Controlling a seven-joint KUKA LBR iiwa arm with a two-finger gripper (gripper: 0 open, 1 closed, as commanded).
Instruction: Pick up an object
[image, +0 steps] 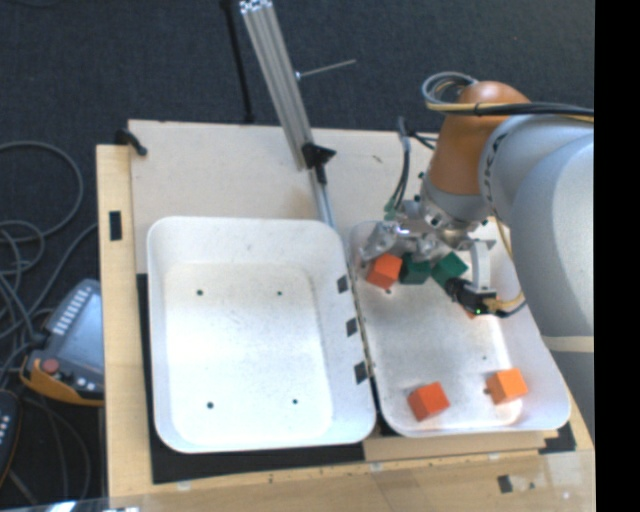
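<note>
Camera view: gripper hovering upper right of frame, over right bin, fingers gripping orange block; green block just beside.

Three blocks lie in the right bin, beside the left bin.

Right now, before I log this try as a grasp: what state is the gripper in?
Gripper: low over the right bin's far end, among an orange block and green pieces; open, shut or holding cannot be told.
</note>
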